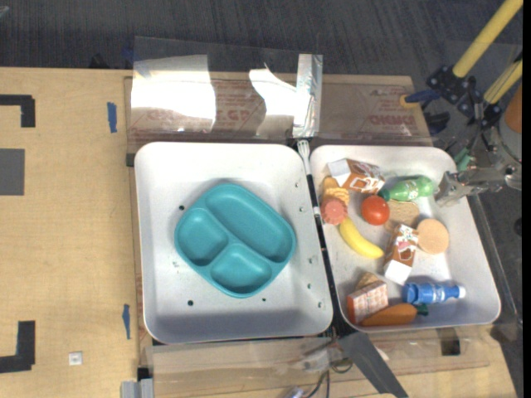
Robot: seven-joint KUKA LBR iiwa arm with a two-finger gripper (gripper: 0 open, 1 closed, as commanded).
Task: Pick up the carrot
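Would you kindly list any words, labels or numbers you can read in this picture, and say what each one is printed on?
None can be read for sure.
Cardboard sheet behind the bins: red printing, too blurred to read.
Blue bottle: white label, too small to read.
Small cartons beside the carrot: printed faces, too small to read.

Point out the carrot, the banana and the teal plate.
carrot (pixel 390 314): camera view, middle of its orange body.
banana (pixel 359 238): camera view, middle of its curve.
teal plate (pixel 235 238): camera view, central divider.
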